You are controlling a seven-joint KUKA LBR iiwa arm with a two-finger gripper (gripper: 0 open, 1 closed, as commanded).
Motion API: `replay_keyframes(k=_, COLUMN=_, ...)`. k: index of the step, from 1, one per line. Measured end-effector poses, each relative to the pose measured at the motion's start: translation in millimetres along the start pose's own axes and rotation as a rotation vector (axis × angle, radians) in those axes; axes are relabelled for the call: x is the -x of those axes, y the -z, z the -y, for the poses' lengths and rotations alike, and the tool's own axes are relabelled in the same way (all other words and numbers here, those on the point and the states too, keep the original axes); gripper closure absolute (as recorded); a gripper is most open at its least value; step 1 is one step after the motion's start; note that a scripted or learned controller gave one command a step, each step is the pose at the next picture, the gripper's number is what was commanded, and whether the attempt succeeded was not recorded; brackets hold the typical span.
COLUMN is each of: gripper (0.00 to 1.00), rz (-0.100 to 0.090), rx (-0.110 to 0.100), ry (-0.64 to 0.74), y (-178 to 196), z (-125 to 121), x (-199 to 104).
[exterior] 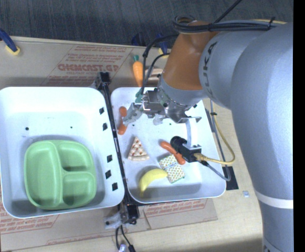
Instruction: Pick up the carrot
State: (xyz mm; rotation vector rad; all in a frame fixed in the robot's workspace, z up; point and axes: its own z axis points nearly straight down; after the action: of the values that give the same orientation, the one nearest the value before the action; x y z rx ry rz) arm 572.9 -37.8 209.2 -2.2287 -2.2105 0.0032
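The carrot (pixel 137 73) looks like a light, stiff, slippery toy, best pinched across its thick middle; I cannot tell whether the end effector (pixel 133 113) is apart or together.

Red print on the brown sheet (pixel 84 62) under the bins reads "CHEMCAST GP", just beyond the far rim of the white bin (pixel 47 91). Smaller red lines around that word, and more along the sheet's near edge below that bin, are too fine to read. Well to that bin's right, dark letters on the grey arm (pixel 246 62) read in part as "KUKA".
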Motion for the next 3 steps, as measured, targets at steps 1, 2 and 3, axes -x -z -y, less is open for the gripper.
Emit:
replay_keyframes(k=1, gripper=0.00, rz=0.001, rx=0.002, ry=0.088, y=104, z=-40, x=-18)
replay_keyframes(k=2, gripper=0.00, rz=0.001, rx=0.000, ry=0.053, y=114, z=-82, x=-90)
replay_keyframes(k=3, gripper=0.00, rz=0.001, rx=-0.002, ry=-0.179, y=25, z=-78, x=-77)
